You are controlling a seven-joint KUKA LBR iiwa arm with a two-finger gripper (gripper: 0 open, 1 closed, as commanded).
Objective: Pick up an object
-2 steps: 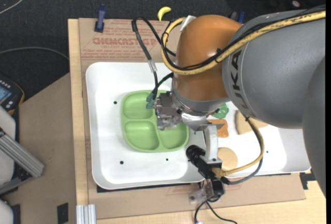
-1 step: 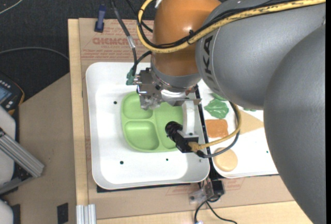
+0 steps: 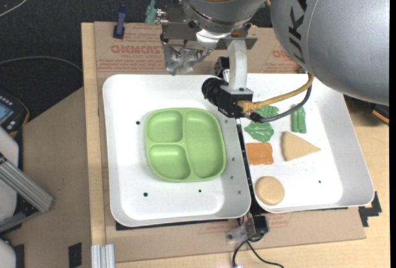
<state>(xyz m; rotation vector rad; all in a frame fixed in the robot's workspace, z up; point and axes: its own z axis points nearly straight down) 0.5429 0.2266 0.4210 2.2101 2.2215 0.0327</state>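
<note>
My gripper (image 3: 180, 60) hangs over the back rim of the left bin (image 3: 124, 155), under the orange band of the arm, and I see nothing in it. In the right bin (image 3: 346, 155) lie a tan wedge (image 3: 299, 146), an orange block (image 3: 259, 153), a round tan biscuit (image 3: 270, 190), a green stick (image 3: 299, 119) and two green leafy pieces (image 3: 260, 131) (image 3: 268, 112). All of these sit to the right of the gripper and nearer the front. The arm's big grey body covers the right bin's back corner.
A light green three-compartment plate (image 3: 184, 144) lies in the middle of the left bin. A black unit (image 3: 219, 97) on a white bracket, with a yellowish cable, hangs from the wrist over the seam between the bins. Blue and green clips (image 3: 120, 21) sit on the cardboard behind.
</note>
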